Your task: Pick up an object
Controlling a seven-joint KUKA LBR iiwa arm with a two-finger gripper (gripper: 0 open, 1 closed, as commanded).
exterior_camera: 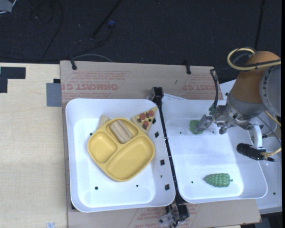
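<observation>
1. Camera view: the gripper (213, 124) sits low in the right bin (256, 186), toward its far side, with a small green object (196, 126) just left of its fingers — touching or nearly so.
2. That object looks roundish, its long axis too small to tell.
3. The jaws appear spread; nothing shows between them, so I judge no grasp yet.
4. A bumpy green piece (217, 180) lies well apart, nearer the bin's front edge — its long axis runs left-right.

Red print on the cardboard sheet (104, 82) under the bins appears upside down, roughly "CHEMCAST GP".
</observation>
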